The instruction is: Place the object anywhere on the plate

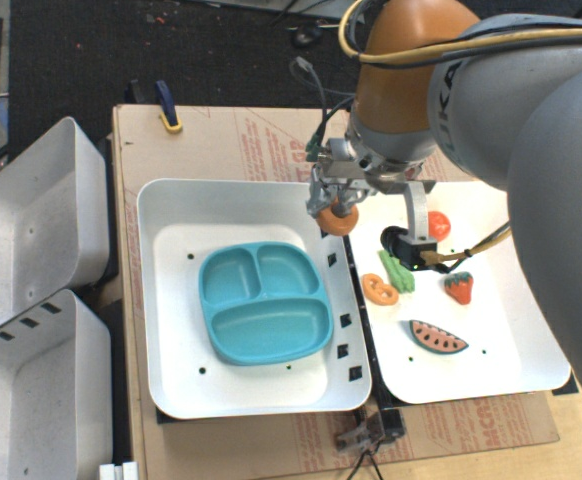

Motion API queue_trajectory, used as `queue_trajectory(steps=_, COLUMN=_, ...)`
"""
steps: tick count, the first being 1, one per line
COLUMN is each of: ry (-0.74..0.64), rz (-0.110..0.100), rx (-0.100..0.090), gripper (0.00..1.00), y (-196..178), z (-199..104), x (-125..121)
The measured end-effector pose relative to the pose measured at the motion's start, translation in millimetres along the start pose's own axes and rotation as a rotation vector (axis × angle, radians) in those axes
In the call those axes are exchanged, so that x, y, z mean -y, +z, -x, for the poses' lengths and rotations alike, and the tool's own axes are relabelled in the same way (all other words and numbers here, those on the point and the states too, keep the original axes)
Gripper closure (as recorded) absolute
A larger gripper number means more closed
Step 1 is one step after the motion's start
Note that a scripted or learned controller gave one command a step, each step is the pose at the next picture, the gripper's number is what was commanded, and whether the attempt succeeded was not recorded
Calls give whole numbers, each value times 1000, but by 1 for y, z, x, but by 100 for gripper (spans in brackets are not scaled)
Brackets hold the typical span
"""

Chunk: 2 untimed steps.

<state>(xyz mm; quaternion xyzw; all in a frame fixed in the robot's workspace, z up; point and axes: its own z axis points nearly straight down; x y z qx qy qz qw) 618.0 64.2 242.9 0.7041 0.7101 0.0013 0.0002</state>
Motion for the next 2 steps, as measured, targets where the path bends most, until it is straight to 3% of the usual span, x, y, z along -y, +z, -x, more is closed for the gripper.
queue_trajectory(steps=1, ry=-1, rz=-1, rx=0, gripper=100, y=3, z=-64, x=0)
queue_trajectory(steps=2, ry=6, rz=-2, rx=2, gripper=0, y=3, z=-60, x=0)
